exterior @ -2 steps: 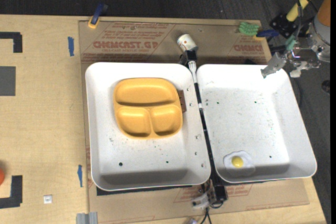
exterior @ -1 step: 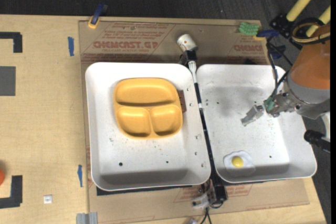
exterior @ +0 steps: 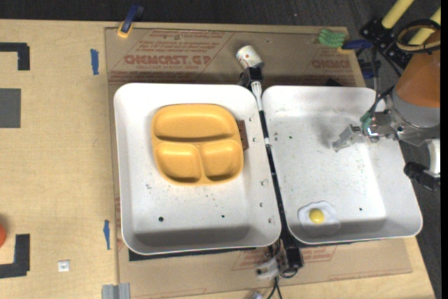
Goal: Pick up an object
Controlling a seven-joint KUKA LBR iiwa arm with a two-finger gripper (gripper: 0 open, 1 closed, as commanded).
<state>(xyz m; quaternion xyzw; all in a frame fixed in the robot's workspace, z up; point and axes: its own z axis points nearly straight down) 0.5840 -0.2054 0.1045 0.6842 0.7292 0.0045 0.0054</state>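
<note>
Two bins side by side on bench [exterior: 56,171]. Divided tray [exterior: 198,143] in left bin [exterior: 140,220], toward back. Toy fried egg [exterior: 317,215] in right bin [exterior: 392,213], front edge. Gripper [exterior: 344,139] over right bin, right of centre.

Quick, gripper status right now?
Gripper: cannot be told; it sits over the right bin, nothing seen held.

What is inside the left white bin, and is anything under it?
The left white bin holds one yellow three-compartment plastic tray, flat on the floor, plus dark specks. Whatever lies beneath the tray is covered and cannot be seen.
</note>
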